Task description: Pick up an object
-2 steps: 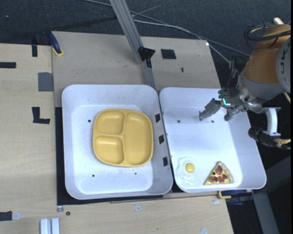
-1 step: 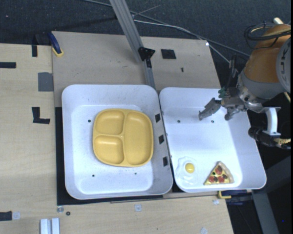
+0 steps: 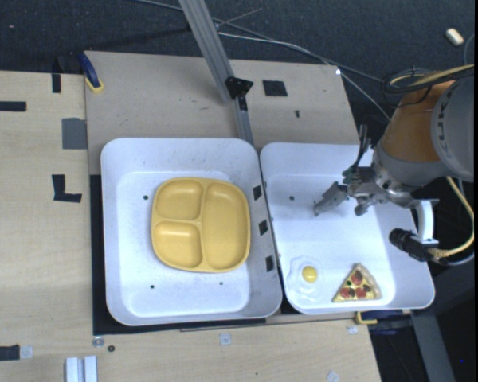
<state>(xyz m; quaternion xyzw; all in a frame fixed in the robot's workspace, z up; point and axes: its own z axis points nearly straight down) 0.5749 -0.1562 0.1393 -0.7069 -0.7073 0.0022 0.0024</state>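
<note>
The left bin (image 3: pixel 119 213) holds a yellow divided plate (image 3: pixel 201 224) at its middle, and the right bin (image 3: pixel 303 161) has the arm (image 3: pixel 430 134) reaching in from the right. The gripper (image 3: pixel 334 200) hangs over the right bin's middle with its fingers apart and nothing between them. At that bin's near edge lie a pizza slice (image 3: pixel 357 285) and, just left of it, a fried egg (image 3: pixel 306 278).

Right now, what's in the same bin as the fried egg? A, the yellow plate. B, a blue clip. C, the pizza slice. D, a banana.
C: the pizza slice lies beside the egg at the near end of the right bin, while the yellow plate sits alone in the left bin.
</note>
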